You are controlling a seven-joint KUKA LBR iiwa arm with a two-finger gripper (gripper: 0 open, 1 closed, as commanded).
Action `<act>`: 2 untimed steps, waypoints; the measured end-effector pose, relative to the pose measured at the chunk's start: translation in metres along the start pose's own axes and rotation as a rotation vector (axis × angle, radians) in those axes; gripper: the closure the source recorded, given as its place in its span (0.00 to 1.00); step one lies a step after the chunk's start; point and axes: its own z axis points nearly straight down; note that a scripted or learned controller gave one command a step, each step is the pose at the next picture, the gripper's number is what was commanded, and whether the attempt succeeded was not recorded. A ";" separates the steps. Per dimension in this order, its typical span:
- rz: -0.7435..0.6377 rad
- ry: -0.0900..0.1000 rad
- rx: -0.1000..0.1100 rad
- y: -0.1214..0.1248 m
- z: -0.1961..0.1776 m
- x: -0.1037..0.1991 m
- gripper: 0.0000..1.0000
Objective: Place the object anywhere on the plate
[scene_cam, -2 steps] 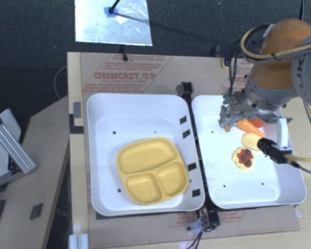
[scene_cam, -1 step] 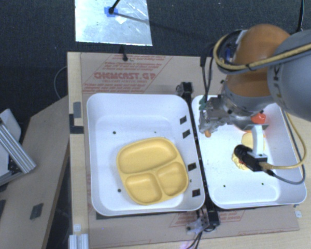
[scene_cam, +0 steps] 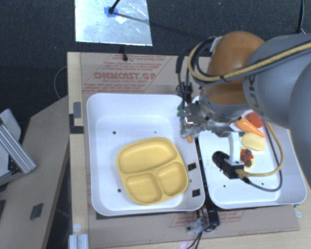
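A yellow plate (scene_cam: 152,169) with three compartments lies in the left white bin (scene_cam: 107,122), toward its front right. My gripper (scene_cam: 188,126) hangs over the divide between the two bins, just beyond the plate's far right corner, and the grey arm with its orange band covers much of it. Several small toy foods lie in the right bin (scene_cam: 280,193), partly under the arm: an orange piece (scene_cam: 250,127), a red piece (scene_cam: 255,119), a pale yellow piece (scene_cam: 254,142) and a small red and dark piece (scene_cam: 246,157). No object shows on the plate.
A black part with a yellow and grey cable (scene_cam: 259,176) loops over the right bin's floor. Brown cardboard (scene_cam: 125,72) lies behind the bins, with a shiny metal sheet (scene_cam: 112,14) beyond it. A metal frame (scene_cam: 9,144) stands at the left edge.
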 end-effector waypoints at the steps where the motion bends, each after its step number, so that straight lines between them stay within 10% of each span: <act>1: 0.000 0.000 0.000 -0.024 -0.008 0.049 1.00; 2: 0.000 0.000 0.001 -0.039 -0.006 0.089 1.00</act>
